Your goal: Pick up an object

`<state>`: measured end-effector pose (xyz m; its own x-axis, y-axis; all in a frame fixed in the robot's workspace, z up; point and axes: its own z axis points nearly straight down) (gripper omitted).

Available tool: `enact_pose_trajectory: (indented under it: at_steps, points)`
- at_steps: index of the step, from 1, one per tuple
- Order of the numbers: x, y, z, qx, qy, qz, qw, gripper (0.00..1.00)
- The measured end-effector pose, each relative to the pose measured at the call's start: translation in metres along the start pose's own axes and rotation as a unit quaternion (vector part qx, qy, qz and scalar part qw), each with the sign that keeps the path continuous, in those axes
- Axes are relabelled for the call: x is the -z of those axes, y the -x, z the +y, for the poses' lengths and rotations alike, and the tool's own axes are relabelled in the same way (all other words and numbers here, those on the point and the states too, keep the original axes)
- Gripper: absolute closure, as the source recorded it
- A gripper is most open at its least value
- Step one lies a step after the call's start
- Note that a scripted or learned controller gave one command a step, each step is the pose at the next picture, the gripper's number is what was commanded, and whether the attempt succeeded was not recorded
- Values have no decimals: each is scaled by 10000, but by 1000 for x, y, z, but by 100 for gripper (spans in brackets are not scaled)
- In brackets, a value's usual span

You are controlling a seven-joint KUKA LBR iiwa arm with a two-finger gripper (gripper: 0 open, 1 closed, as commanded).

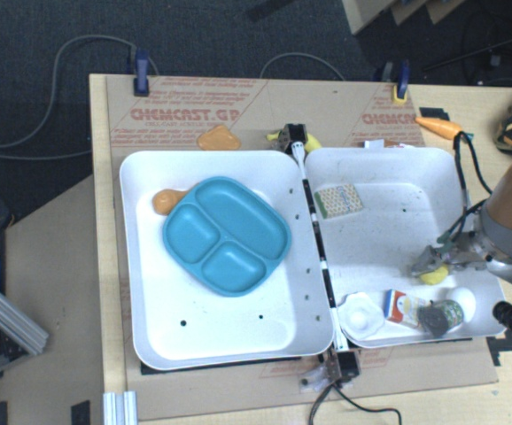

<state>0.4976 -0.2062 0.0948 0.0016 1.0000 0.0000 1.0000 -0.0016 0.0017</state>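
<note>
Camera view: small yellow object (432, 275) sits in right bin (389, 171), just under gripper (437, 262). Can't tell if jaws are open or gripping it. Risk: tips nudge it sideways & close on nothing, since it's tiny & low. Arm (508, 211) reaches in from right edge, wrist low over bin.

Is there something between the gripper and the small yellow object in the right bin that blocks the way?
Nothing visible does. The gripper is already right at the small yellow object on the floor of the right bin. The nearest other things, a red and white packet and a dark crumpled object, lie nearer the front rim.
</note>
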Motion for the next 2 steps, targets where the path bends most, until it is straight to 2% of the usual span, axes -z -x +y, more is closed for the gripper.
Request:
enact_pose_trajectory:
  at_steps: [1, 2]
  points:
    - [29, -65, 70, 53, 32, 0, 10000, 100]
    - [118, -134, 74, 49, 39, 4, 10000, 100]
